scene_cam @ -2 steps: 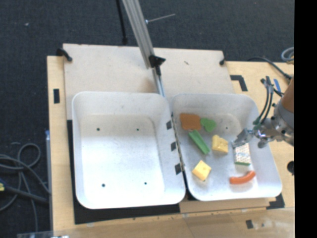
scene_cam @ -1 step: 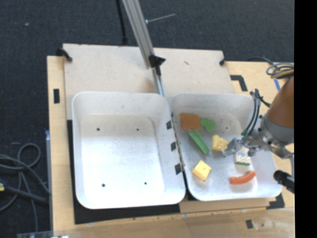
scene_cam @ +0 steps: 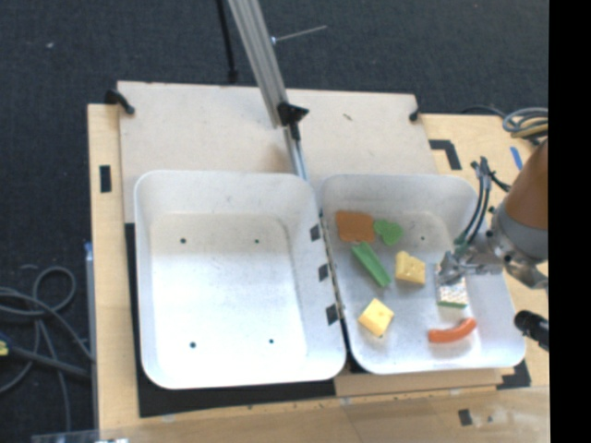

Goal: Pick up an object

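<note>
In the right bin [scene_cam: 480, 201] the tool [scene_cam: 452, 273] hung over a small pale block [scene_cam: 452, 294], probably light and stiff, best pinched across its sides; its grip was unreadable.

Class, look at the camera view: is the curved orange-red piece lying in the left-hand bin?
No. The curved orange-red piece lies in the right-hand bin, near its front edge, beside a yellow block.

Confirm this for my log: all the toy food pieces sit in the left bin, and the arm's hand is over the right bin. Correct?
Not quite. The camera view shows the pieces, such as the orange piece and yellow block, in the right bin, not the left bin. The hand is over the right bin, as you said.
</note>
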Robot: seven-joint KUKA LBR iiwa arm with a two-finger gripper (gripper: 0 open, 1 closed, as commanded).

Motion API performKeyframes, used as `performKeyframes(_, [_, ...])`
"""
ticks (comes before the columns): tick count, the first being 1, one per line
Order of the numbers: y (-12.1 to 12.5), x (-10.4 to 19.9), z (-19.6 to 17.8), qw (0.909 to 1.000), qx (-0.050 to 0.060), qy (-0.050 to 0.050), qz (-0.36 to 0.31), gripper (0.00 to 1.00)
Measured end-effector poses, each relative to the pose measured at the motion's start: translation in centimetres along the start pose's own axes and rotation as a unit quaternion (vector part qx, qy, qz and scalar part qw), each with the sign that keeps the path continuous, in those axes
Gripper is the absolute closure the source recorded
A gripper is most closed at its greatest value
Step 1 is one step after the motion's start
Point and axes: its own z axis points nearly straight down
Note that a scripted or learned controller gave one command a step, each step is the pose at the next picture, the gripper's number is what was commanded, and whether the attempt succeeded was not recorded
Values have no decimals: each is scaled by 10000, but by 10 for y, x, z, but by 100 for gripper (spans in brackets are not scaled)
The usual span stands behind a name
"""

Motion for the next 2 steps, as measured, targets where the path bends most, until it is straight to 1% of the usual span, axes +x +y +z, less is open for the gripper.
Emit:
performKeyframes(1, [-4,6,-51,10000,-4,-7,-56,100])
performKeyframes(2, [-3,5,-57,10000,18,3,-60,100])
